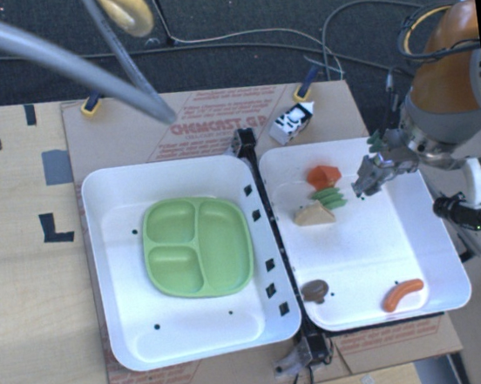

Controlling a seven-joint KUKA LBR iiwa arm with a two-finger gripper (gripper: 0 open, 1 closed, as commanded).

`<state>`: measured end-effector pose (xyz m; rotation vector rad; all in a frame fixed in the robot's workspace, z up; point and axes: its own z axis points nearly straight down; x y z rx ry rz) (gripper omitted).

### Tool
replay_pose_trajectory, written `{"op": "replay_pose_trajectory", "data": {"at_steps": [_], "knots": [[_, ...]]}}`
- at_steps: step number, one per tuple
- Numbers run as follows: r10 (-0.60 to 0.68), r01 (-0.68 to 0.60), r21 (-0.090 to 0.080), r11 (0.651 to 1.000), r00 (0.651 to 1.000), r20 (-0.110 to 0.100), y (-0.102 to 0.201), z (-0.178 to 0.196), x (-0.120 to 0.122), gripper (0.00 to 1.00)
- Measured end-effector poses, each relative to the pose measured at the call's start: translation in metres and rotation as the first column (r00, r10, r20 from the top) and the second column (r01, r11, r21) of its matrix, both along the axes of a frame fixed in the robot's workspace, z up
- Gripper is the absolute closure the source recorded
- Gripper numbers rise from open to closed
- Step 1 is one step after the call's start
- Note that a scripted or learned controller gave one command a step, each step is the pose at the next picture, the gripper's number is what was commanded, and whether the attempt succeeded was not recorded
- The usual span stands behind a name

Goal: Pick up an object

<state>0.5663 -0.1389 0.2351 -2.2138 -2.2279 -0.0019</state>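
Observation:
The right bin (418, 207) holds a red-orange piece (323, 174), a green ridged piece (329, 197) just below it, and a tan wedge (313, 215) touching the green one. A brown lump (314, 290) lies near the bin's front left corner, and an orange sausage (403, 294) near the front right. My gripper (367, 180) hangs over the bin's back right part, just right of the green and red pieces, with nothing visible between its fingers.
The left bin (116, 247) holds a green divided plate (198, 246). A black divider strip (267, 227) runs between the bins. A small black-and-white object (291, 120) lies on the cardboard behind the right bin. Cables trail along the back.

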Motion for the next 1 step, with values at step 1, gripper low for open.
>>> {"op": "replay_pose_trajectory", "data": {"at_steps": [1], "knots": [[0.001,-0.001,0.000,1.000,1.000,-0.001,0.0548,0.0076,-0.0016,1.00]]}}
